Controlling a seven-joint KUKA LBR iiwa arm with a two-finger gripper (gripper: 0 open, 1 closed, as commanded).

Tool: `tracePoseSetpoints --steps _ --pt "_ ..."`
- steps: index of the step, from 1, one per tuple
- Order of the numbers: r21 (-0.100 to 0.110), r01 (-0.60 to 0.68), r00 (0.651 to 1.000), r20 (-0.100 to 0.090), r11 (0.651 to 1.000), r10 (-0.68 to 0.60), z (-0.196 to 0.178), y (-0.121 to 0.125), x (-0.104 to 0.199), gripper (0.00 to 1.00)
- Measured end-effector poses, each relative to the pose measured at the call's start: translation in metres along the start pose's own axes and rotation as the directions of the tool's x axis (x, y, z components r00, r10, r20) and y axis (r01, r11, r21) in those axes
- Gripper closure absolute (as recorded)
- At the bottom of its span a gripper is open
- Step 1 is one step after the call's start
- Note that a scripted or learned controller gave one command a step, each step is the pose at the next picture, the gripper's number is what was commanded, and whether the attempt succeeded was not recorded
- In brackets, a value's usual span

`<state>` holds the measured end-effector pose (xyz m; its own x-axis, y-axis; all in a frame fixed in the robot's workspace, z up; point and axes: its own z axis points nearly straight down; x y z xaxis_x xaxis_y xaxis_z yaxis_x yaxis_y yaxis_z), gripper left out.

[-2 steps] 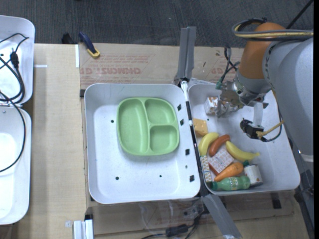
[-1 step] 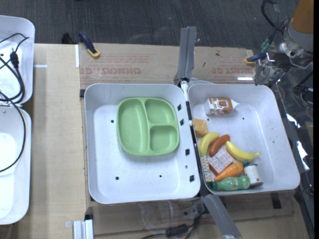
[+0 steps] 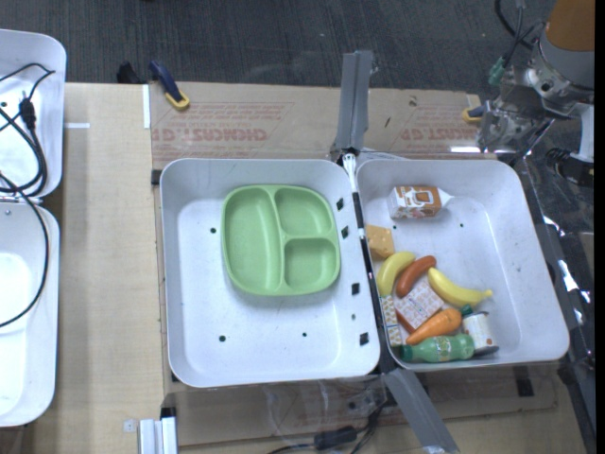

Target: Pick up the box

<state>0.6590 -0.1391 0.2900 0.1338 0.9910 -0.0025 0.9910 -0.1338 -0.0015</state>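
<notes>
Starting nearest the lens with a green bottle (image 3: 437, 350), flat on its side along the near wall of the right bin (image 3: 532, 223). Leans right up against a carrot (image 3: 435, 325) just behind it, and sits beside a small red-labelled jar (image 3: 479, 330) at its right end. Moving up the pile now: spotting a checkered packet (image 3: 417, 303) touching the carrot, then a banana (image 3: 458, 289) lying slantwise over to the right, then a red sausage (image 3: 416, 273) pressed next to a second yellow fruit (image 3: 392, 270). Picking out a tan wedge (image 3: 380, 242) close to the divider between the bins.

And finding the box (image 3: 417, 201), orange and white, lying on its side at the far end of the right bin, well apart from the heap and touching none of it. Sits alone on bare white floor.

Swinging left to a green divided plate (image 3: 281, 239), resting flat in the far half of the left bin (image 3: 176, 263).

Up at top right, catching the gripper (image 3: 510, 126) hanging past the far right corner of the right bin, over the bench (image 3: 104, 206), clear of the box. Has hold of nothing visible; open or shut, cannot tell from this angle, too much tangle of cable and dark metal. Noting the orange band (image 3: 572, 8) above it at the frame's edge.
</notes>
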Motion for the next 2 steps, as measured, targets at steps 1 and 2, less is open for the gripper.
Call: tracePoseSetpoints --steps 1,2 --pt "-0.001 -0.211 0.978 0.000 0.978 0.211 -0.115 0.007 -0.050 1.00" --pt "0.000 -0.039 0.999 0.000 0.999 0.039 -0.151 -0.005 0.040 1.00"
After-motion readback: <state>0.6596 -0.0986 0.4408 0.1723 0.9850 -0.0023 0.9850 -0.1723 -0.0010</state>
